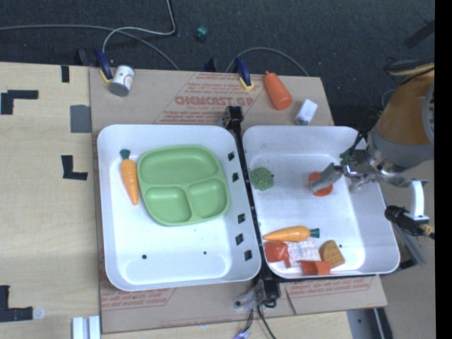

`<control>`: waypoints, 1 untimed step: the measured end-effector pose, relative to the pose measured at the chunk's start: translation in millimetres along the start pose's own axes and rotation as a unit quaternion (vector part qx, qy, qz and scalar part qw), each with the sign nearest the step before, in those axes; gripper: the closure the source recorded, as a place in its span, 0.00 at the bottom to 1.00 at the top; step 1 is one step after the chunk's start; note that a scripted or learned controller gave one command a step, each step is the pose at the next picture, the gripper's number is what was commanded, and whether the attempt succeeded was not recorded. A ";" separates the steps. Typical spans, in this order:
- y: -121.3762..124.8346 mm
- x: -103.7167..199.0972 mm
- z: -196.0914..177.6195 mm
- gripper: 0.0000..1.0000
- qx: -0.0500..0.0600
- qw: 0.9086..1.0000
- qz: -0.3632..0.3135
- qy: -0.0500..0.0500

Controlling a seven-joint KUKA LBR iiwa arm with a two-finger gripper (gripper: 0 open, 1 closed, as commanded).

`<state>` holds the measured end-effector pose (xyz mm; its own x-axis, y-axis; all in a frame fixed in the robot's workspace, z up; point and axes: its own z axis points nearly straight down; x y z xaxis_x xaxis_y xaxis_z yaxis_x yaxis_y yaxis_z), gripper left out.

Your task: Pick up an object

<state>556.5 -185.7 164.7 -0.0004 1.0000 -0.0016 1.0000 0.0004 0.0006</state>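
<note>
Camera view has my gripper low in the right bin, at a small red piece near that bin's middle. Whether I am clenched on it or released I cannot tell; my dark tip covers part of it. So I judge the pick unfinished: nothing is lifted, and the grasp and raise are left.

Other candidates lie in the same bin: a green ball at its left wall, and along the near edge a carrot and a cluster of small food pieces.

In the left bin sit a green divided plate and a second carrot. Both bins rest on cardboard over a pale wooden bench, with dark floor and cables beyond.
</note>
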 end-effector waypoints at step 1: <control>37.5 -11.4 77.7 0.00 -0.002 1.000 0.000 0.000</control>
<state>594.1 -197.1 87.1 -0.0013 1.0000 -0.0025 1.0000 0.0013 0.0038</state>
